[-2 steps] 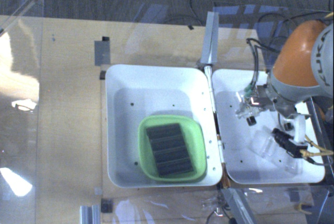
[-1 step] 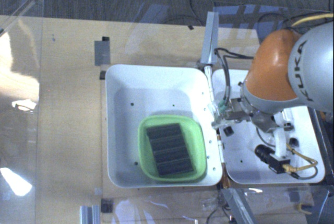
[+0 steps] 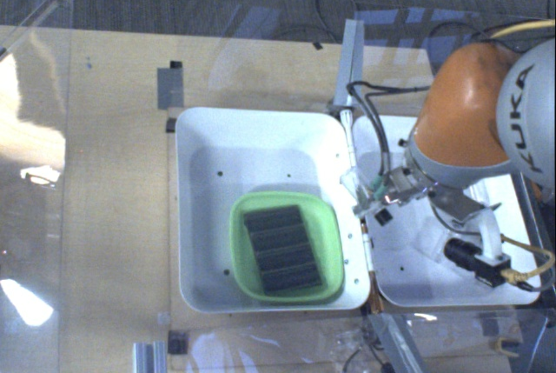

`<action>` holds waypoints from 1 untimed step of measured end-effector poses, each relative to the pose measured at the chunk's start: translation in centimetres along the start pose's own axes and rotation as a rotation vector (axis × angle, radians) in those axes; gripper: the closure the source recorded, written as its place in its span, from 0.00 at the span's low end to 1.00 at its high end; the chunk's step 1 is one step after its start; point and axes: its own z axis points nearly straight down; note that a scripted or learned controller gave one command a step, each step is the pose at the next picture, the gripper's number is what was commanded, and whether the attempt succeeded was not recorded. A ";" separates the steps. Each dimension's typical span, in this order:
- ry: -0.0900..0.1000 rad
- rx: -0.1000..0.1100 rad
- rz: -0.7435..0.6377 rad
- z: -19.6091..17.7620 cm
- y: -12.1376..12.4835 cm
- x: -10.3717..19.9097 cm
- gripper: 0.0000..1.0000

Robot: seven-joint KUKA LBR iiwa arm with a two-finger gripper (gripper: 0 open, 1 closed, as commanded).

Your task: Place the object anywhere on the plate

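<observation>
Jaws (image 3: 372, 199) hang beneath arm (image 3: 521, 115) lettered "KUKA".

We see a dark grey ribbed rectangular block (image 3: 280, 249) lying flat, slightly tilted, on the light green square plate (image 3: 324, 218) in the left white bin's lower half.

Grey arm (image 3: 521, 102), orange band, black cables
</observation>
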 end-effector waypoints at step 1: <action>0.002 0.004 -0.091 4.7 2.6 7.4 1.00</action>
